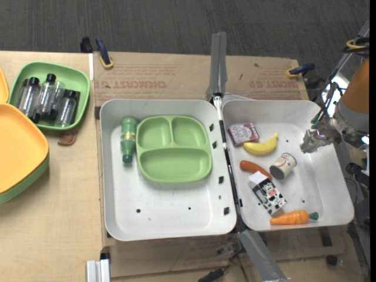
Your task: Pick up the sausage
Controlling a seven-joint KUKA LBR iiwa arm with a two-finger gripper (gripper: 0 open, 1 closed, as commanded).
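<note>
The sausage is a small red-orange link lying in the right bin, left of centre, between a yellow banana and a black-and-white carton. A small can lies on its side just right of the sausage. My gripper hangs over the right part of this bin, about a hand's width right of the can and well apart from the sausage. Nothing is visible between its fingers.
The right bin also holds a pink packet and a carrot near the front wall. The left bin carries a green divided plate and a green bottle. Orange plates and a green tray of vials sit far left.
</note>
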